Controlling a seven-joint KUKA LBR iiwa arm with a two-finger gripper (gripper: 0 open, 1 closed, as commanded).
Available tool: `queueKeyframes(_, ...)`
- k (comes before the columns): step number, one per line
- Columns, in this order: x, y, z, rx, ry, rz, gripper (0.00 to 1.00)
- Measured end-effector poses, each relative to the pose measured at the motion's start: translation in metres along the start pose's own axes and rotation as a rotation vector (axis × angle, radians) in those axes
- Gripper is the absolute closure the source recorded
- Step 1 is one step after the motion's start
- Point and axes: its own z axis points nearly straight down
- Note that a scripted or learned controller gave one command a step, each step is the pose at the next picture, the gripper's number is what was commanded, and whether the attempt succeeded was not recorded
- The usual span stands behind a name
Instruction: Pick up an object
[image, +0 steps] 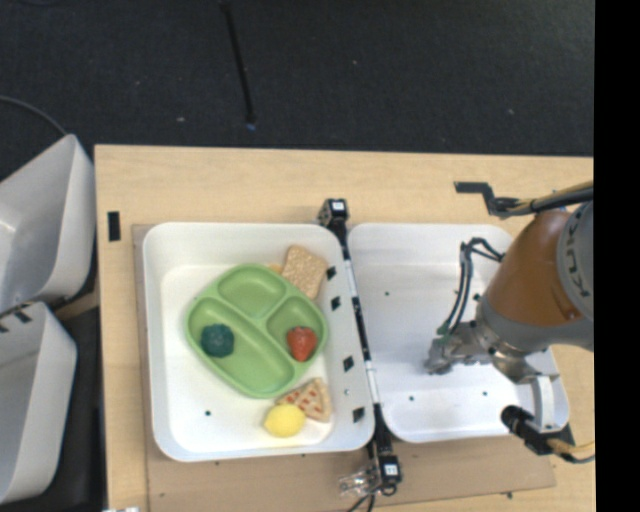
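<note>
Arm (545, 285) with orange band looms over right bin (400, 260). Gripper (447, 357) low over bin's middle; grip state cannot be told. Left bin (165, 420) holds green tray (262, 372): strawberry (303, 343), green ball (217, 340); lemon (284, 421) near front edge.

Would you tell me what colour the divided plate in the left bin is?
Light green, seen in the camera view.

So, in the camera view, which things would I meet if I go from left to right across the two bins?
Dark green ball on the green tray → yellow lemon → red strawberry → black divider clips between the bins → gripper over the right bin → orange band of the arm.
</note>
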Motion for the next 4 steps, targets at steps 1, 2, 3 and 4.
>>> queueKeyframes(1,-0.011,0.004,-0.057,-0.008,-0.003,-0.004,1.00)
queueKeyframes(2,-0.018,0.014,-0.108,-0.007,-0.003,-0.011,1.00)
queueKeyframes(3,-0.019,0.016,-0.141,-0.006,-0.002,-0.012,1.00)
queueKeyframes(4,0.022,0.042,-0.147,-0.003,0.000,-0.015,1.00)
